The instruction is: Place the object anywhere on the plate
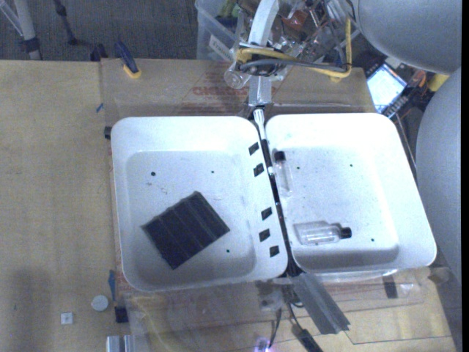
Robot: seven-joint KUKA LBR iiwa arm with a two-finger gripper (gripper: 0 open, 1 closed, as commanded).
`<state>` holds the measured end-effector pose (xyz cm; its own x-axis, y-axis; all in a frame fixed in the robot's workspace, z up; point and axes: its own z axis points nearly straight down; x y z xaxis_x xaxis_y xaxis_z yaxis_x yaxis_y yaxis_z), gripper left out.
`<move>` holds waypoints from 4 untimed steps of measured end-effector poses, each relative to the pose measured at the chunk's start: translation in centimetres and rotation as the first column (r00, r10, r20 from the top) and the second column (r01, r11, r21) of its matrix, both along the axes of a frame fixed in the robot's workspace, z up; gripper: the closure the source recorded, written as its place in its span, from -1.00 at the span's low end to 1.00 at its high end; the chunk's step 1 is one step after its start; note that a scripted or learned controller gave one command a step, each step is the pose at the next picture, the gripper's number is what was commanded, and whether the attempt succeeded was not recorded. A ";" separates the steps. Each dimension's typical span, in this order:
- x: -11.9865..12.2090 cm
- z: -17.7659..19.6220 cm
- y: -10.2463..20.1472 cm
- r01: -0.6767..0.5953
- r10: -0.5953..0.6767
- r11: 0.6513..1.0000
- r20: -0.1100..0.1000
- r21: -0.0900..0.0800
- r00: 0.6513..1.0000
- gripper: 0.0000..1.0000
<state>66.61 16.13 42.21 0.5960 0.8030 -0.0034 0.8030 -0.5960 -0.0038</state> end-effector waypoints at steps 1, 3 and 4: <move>-0.1 -12.9 5.6 0.003 -0.003 1.000 0.001 0.001 1.000 1.00; 0.0 1.3 -2.8 0.177 -0.177 0.984 0.003 0.000 0.984 1.00; -0.8 -18.7 4.3 0.662 -0.662 0.749 0.005 0.002 0.749 1.00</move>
